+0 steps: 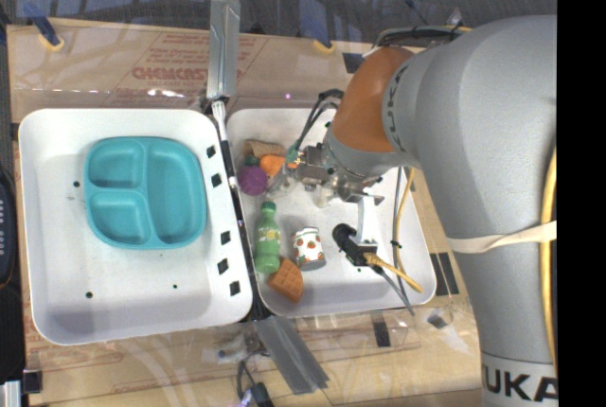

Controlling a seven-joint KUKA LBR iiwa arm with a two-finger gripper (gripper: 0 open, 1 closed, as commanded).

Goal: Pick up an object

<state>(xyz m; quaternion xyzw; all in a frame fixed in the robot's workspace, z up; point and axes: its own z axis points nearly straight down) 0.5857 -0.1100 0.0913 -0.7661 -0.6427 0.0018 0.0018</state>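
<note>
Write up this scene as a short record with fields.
left bin: teal divided plate
right bin: green bottle, purple ball, small white cup, orange cone-like piece
claw: over the right bin, close to the purple ball
arm: enters from the view's right
task state: no object seen lifted
</note>
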